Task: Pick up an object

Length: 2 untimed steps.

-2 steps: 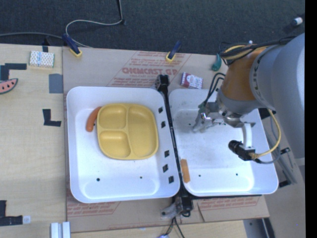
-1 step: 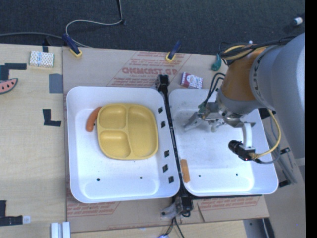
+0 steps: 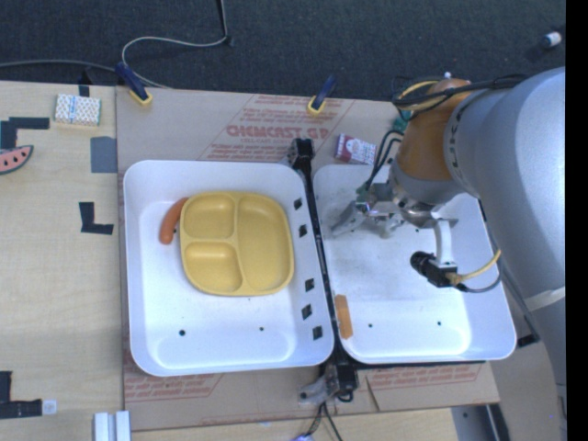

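Far left of my jaws [image 3: 354, 217], the left bin [image 3: 147, 338] holds a yellow divided plate [image 3: 237, 243] with an orange sausage-like piece [image 3: 169, 221] touching its far side. Up beyond them, the cardboard [image 3: 266, 131] on the desk reads "CHEMCAST". My jaws hover spread and bare over the right bin [image 3: 478, 333], with a small orange carrot-like piece [image 3: 343, 315] below-left at the bin's left wall.

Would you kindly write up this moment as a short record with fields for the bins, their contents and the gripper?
left bin: yellow divided plate, with an orange sausage-like piece touching its left edge
right bin: small orange piece by its left wall, near the front
gripper: low over the right bin's rear left, nothing seen between its fingers
arm: enters from the right
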Motion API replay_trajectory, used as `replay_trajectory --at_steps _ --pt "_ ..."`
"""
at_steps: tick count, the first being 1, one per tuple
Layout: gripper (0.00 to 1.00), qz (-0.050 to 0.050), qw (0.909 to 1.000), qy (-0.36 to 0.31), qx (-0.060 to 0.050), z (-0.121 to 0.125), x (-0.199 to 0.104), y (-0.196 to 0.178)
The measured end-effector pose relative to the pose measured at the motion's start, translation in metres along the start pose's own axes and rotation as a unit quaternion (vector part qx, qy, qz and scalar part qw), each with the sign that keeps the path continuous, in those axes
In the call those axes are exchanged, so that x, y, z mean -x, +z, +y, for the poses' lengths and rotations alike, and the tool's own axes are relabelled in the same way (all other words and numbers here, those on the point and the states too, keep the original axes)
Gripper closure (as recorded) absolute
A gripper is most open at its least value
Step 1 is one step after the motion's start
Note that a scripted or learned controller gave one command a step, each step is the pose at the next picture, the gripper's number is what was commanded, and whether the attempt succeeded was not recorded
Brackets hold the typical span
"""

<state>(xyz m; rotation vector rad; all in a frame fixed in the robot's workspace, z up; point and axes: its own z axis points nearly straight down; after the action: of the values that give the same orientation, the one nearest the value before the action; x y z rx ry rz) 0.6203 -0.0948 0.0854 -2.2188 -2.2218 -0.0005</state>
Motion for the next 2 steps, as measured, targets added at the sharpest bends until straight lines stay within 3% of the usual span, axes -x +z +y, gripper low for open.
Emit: replay_trajectory --at_steps 1,2 --pt "1.0 -0.001 1.0 0.0 0.002 0.0006 0.0001 -0.0097" --pt "1.0 0.001 1.0 -0.001 0.001 0.0004 -0.001 -0.0187"
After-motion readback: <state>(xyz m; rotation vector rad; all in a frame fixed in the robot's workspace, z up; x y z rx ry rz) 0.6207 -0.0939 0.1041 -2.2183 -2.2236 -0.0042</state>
